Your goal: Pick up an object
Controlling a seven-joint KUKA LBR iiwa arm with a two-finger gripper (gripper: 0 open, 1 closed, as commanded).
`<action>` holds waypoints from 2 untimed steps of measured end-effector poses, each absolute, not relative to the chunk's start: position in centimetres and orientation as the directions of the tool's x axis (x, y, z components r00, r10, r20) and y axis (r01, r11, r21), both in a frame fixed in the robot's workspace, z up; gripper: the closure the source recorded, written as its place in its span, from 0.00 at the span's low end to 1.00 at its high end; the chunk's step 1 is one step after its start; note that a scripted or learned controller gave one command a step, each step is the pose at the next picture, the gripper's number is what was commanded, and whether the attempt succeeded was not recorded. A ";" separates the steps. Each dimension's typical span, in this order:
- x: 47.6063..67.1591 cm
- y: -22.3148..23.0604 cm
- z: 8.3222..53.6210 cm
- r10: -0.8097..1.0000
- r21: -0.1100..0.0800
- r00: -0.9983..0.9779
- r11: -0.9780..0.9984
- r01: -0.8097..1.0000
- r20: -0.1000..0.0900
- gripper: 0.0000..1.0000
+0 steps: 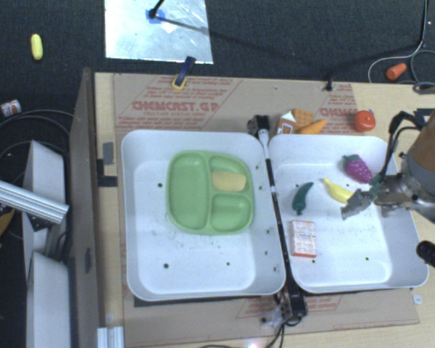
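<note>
Hovering low over the right bin (402,267), the gripper (354,204) sits just right of the yellow banana-like toy (338,190), and I cannot tell from this slanted view how its tips are set; nothing shows between them. This looks like the approach stage of the pick, with no object secured yet. The banana toy is the nearest candidate, touching or almost touching the gripper's tip; the purple grape cluster (358,168) lies just behind it, the dark green pepper-like piece (301,197) to its left, and the small red-and-white carton (302,238) nearer the front. The next move probably calls for centring over one piece and descending squarely. Open floor lies toward the bin's front right; the rear wall and the divider with the left bin (145,267), which holds a green sectioned plate (196,194), limit travel.
</note>
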State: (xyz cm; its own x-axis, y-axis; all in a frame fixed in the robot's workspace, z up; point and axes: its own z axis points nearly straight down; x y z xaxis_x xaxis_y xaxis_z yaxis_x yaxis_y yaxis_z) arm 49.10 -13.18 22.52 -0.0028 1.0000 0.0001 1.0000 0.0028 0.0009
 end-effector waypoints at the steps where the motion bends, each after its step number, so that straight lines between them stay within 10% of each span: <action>1: 55.4 -18.3 17.0 1.000 0.007 -0.001 0.001 1.000 -0.003 0.00; 2: 62.5 -20.7 8.4 1.000 0.013 -0.006 0.006 1.000 -0.004 0.00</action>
State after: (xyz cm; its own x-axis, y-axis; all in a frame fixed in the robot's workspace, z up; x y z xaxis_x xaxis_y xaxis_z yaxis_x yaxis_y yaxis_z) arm 62.49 -20.72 8.42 -0.0061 1.0000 -0.0039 0.9999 0.0061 0.0126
